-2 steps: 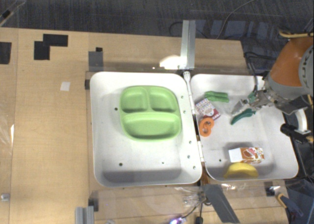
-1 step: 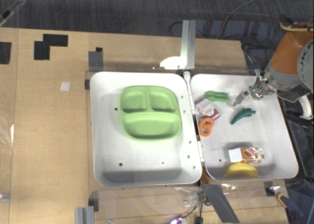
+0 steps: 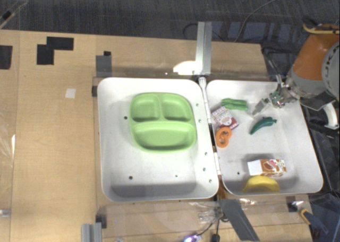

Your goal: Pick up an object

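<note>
Objects: I am seeing the candidates lying in the right bin (image 3: 297,182): a light green pod (image 3: 235,104) near the far side, a dark green pepper-like piece (image 3: 263,124) just right of it, a red-and-white packet (image 3: 224,117) by the left wall, an orange ring-shaped piece (image 3: 223,136) just below that packet, a small carton (image 3: 266,167) toward the near side, and a yellow banana-like piece (image 3: 261,183) touching the carton's near edge.
End effector: I am watching the end effector (image 3: 264,105) hanging over the far right part of the right bin, between the pod and the dark green piece, its tips pointing left; I am not able to tell from this slant whether it is apart or together, and nothing is showing between its tips.
Arm: I am seeing the grey arm (image 3: 333,71) with its orange band reaching in from the right edge.
Left bin: the left bin (image 3: 114,172) is carrying a green divided plate (image 3: 161,120) lying flat near its middle.
Bench: both bins are sitting side by side on the wooden bench (image 3: 48,156).
</note>
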